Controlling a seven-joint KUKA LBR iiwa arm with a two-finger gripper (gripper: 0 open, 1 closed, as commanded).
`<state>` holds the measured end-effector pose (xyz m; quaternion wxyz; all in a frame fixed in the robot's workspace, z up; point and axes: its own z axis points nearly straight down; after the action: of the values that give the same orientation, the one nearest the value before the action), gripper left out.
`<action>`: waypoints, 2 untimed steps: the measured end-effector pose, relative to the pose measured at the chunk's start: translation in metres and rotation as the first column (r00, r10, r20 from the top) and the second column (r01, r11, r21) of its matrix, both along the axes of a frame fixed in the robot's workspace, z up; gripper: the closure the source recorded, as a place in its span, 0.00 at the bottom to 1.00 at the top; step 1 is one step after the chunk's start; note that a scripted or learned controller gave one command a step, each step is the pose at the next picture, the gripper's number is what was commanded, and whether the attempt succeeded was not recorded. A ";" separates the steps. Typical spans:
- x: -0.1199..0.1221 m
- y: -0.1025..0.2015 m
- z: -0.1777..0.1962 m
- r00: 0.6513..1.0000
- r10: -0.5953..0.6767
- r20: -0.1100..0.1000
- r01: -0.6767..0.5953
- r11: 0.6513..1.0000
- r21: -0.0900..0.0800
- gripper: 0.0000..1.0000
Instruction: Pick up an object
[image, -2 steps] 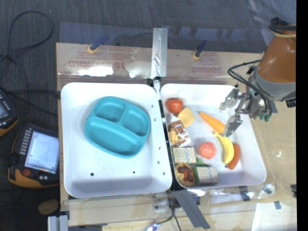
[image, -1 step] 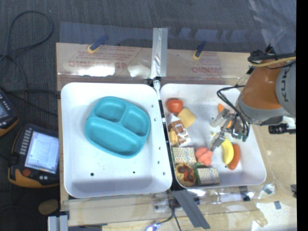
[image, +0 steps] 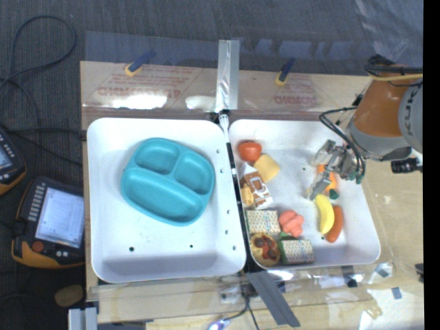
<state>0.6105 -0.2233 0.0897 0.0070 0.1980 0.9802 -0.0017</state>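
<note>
My gripper (image: 322, 172) hangs low over the right part of the right bin (image: 368, 215), its two fingers spread apart and open. A small orange and green toy (image: 333, 183), like a carrot, lies right beside the lower finger; it is not clamped between the fingers. Just below it lie a yellow banana (image: 324, 216) and a red-brown sausage (image: 335, 224). The orange-banded wrist (image: 380, 110) comes in from the right.
Along the right bin's left side sit a red tomato (image: 249, 150), a yellow block (image: 267, 167), a snack packet (image: 254, 190), a cracker (image: 262, 220), a pink toy (image: 291, 222) and other toy food. The left bin (image: 110, 246) holds a blue divided plate (image: 168, 179).
</note>
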 end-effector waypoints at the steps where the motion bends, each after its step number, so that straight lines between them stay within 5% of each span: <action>1: 0.047 -0.001 0.000 1.000 0.015 -0.012 -0.015 1.000 0.003 0.00; 2: 0.051 0.000 0.012 1.000 0.017 0.001 -0.017 1.000 -0.005 1.00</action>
<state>0.6610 -0.2238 0.1014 0.0081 0.1896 0.9818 -0.0042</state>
